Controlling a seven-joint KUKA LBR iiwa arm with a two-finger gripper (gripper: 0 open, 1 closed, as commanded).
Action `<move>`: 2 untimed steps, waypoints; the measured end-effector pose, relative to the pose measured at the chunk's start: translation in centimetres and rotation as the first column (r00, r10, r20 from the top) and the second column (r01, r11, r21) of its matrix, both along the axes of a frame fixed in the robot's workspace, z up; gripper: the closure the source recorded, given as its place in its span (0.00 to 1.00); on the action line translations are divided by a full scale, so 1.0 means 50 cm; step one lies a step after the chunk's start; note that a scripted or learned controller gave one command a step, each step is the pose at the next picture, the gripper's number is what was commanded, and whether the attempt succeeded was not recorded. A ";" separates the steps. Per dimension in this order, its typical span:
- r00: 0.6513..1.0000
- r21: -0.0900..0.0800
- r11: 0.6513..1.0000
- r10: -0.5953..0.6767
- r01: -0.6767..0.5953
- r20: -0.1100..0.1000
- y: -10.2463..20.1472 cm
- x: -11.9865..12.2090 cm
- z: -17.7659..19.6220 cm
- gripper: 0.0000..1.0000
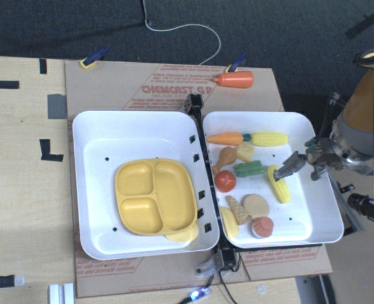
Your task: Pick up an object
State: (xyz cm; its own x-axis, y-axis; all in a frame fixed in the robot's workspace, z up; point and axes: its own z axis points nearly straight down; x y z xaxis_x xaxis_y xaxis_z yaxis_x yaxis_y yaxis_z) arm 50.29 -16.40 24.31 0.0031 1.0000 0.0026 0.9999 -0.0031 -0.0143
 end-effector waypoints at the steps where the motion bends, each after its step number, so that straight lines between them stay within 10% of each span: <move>1: 1.000 -0.002 1.000 0.004 -0.004 0.012 0.001 0.005 0.013 0.00; 2: 1.000 -0.002 1.000 0.004 -0.004 0.008 0.000 0.024 -0.093 0.00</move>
